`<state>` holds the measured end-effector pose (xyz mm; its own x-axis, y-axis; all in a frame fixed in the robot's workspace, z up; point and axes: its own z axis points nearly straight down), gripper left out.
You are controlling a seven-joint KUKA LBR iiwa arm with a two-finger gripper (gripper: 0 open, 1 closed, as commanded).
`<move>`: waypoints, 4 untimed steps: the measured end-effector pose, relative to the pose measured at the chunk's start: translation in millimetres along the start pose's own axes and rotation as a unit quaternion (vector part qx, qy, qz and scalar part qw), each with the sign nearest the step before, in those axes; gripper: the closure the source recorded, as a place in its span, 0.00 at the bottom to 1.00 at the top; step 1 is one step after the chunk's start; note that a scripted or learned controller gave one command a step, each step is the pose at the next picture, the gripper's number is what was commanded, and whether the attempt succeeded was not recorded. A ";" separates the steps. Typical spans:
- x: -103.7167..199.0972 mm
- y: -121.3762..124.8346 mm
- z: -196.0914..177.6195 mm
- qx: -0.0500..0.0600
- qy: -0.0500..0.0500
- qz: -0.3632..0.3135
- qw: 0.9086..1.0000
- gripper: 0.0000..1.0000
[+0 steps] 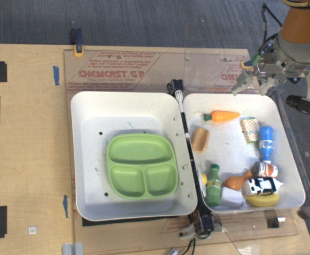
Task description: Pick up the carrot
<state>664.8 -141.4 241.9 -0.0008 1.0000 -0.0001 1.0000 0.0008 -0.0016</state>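
The carrot, orange with a small green top at its left end, lies flat near the back wall of the right bin. My gripper hangs above that bin's back rim, up and to the right of the carrot and well apart from it. Its two fingers are spread open with nothing between them. The arm's orange band rises toward the top right corner.
The right bin also holds a bread roll, a snack packet, a blue bottle, a green bottle, a banana and several other small items at the front. A green divided plate sits in the left bin.
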 end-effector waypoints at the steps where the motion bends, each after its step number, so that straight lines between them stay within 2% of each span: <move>1: 2.4 -25.4 146.5 0.008 0.002 -0.063 0.998 0.00; 2: 11.0 -3.0 153.9 0.020 -0.002 0.098 0.995 0.00; 3: -43.4 -33.7 153.5 -0.001 0.007 0.145 0.989 0.00; 4: -46.2 -17.5 153.8 0.026 0.013 0.254 0.967 0.00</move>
<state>647.1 -187.6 88.1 0.4918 0.8706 0.0108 0.8695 -0.4905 -0.0584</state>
